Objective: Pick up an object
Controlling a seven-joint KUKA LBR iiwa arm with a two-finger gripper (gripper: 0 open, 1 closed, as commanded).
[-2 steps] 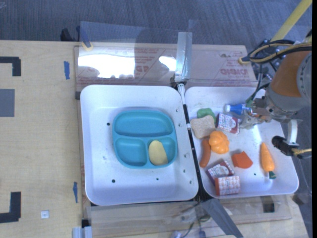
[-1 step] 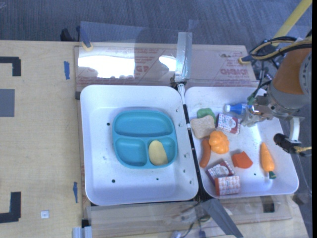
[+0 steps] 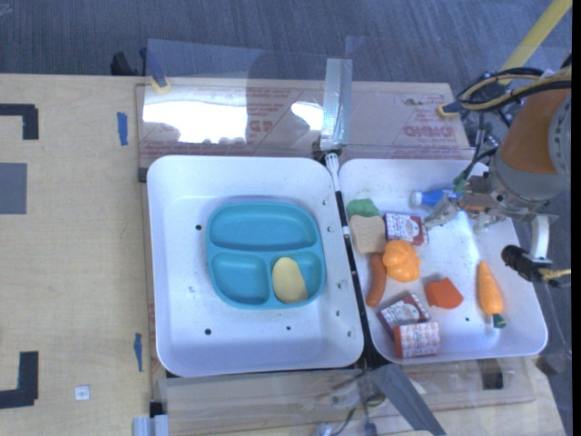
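Grey jaws [image 3: 451, 209] low at right bin's [image 3: 536, 334] upper edge, open or closed unclear. Blue object [image 3: 432, 196] just beside them. Orange ball [image 3: 401, 260], carrots, small packets further down. Left bin: teal tray [image 3: 259, 234] holding yellow potato [image 3: 289, 280].

Clear panel behind left bin [image 3: 231, 107]: faint red print, mirrored and washed out by glare, not readable.
Clear panel behind right bin [image 3: 427, 121]: red lettering, reversed and upside down, too blurred to read.
Small packets in right bin [image 3: 405, 228]: red-and-white labels, print too small to read.
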